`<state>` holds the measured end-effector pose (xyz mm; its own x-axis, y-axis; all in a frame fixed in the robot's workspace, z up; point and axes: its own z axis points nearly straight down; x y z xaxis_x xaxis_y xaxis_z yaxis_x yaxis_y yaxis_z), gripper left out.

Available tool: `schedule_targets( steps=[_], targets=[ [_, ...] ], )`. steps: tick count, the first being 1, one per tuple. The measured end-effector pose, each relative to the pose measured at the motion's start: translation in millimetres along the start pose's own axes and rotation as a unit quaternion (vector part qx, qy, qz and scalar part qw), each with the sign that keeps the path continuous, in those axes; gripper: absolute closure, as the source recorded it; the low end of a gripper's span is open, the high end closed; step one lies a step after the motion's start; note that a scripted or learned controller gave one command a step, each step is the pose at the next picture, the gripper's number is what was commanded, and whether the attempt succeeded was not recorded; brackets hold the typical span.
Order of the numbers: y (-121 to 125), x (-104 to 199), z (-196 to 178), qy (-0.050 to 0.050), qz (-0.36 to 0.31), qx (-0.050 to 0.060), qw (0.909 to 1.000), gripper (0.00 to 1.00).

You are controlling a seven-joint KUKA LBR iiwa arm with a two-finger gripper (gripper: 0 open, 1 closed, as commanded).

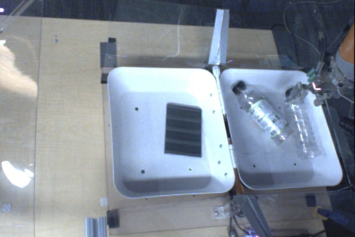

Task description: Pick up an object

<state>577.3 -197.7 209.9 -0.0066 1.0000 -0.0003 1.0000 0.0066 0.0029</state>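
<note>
- Left bin (pixel 127 119): I log it as plain white, with a few small dark dots on its floor.
- Right bin (pixel 260 172): same white, same dark dots.
- Ribbed pad (pixel 183 129) in the left bin: I see dark grey, almost black, marked by crosswise ridges.
- Capped bottle (pixel 260 112): clear, black cap, pale label.
- Second bottle (pixel 305 129): clear, ringed with faint ridges.
- Bench (pixel 66 136): light wood tone.
- Arm (pixel 345 58): I note grey, orange at the frame edge.

Grey arm (pixel 339 72) with an orange band (pixel 348 48), thin cables trailing
</note>
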Motion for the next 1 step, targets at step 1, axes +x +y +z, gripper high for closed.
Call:
schedule_targets(
  steps=[1],
  targets=[
    [-27.9,52.1,108.6,-0.001,-0.037,-0.007,0.9993,0.00]
  ],
)
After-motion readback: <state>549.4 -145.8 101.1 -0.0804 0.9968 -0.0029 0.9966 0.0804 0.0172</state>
